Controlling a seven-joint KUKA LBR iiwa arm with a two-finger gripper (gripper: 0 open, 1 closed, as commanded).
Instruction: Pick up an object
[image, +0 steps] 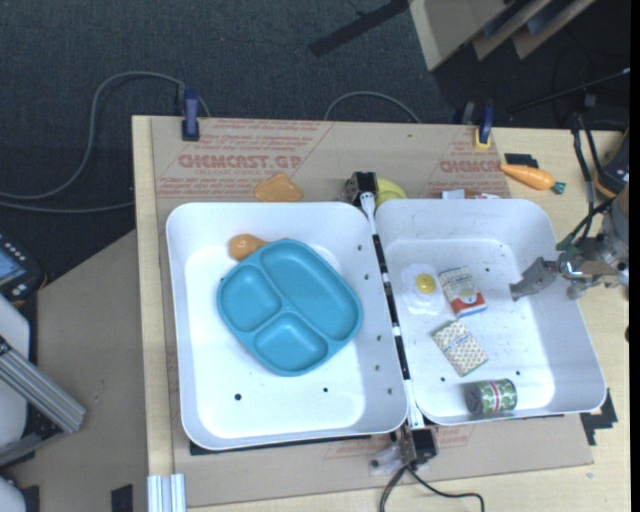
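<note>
Blue tray (289, 306) fills left bin (200, 380) — orange ball (243, 245) touching.

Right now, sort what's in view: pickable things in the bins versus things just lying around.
Pickable, in the bins:
green can
patterned packet
red-and-white carton
yellow-topped piece
blue divided plate
orange piece

Lying about, outside the bins:
toy carrot
orange lump
blue clamps

Reaches in from the right side, high up near the edge. Grey robot arm (612, 215) with an orange band, mostly cut off by the frame. Grey two-finger metal gripper (532, 281) at the arm's end, pointing left and a bit down. One dark finger (530, 280) sticking out to the left. Too blurry to tell more.
</note>
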